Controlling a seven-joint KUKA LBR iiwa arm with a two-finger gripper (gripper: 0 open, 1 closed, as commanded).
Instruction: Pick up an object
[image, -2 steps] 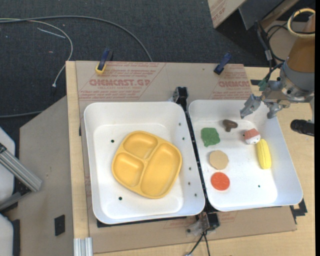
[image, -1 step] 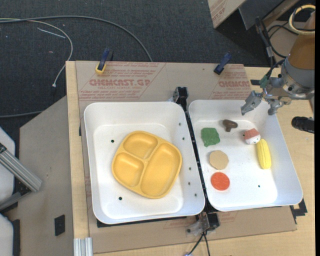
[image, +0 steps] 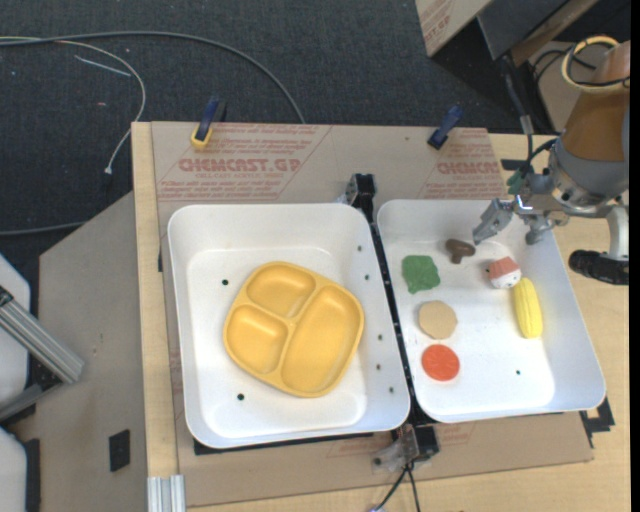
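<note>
I feared the tool (image: 512, 222), fingers apart and holding nothing, would nudge the brown piece (image: 459, 249) away instead of gripping it.

Grey arm (image: 598, 130) reaching in from the right, gripper (image: 514, 226) pointed down with fingers spread apart.
</note>
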